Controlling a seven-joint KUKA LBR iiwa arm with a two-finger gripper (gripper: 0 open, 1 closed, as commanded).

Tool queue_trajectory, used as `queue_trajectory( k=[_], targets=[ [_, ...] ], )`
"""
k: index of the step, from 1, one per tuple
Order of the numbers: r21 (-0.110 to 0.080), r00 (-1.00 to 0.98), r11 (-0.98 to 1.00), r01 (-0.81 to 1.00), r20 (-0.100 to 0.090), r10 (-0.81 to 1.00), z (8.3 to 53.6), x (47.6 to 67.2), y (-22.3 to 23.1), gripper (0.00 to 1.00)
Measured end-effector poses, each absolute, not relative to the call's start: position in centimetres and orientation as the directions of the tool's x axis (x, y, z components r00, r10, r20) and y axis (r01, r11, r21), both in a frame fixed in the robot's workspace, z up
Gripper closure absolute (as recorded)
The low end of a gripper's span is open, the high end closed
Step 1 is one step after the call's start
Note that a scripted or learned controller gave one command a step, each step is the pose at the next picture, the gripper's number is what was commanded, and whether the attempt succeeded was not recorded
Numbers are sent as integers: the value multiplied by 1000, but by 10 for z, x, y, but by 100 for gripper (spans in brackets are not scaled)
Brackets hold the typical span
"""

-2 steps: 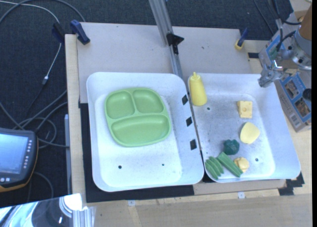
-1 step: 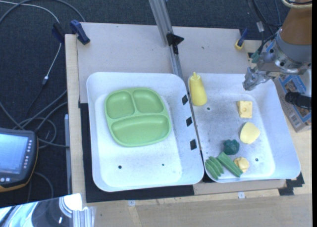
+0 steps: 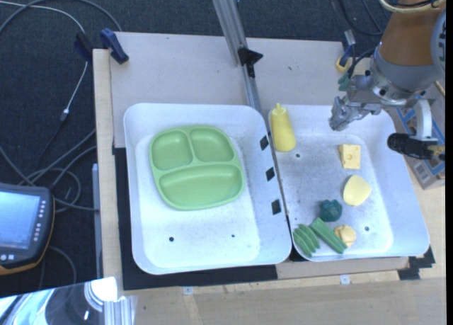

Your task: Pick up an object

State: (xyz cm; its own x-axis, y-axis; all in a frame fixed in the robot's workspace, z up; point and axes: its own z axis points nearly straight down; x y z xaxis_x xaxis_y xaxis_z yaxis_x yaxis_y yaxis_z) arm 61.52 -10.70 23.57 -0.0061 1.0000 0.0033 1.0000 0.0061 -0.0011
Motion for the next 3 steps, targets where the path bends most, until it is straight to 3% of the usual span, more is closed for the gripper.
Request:
queue_trajectory(
  k=[3],
  targets=[
    [-2,-7,7,1000,3,1000,253,604,43,100]
  ],
)
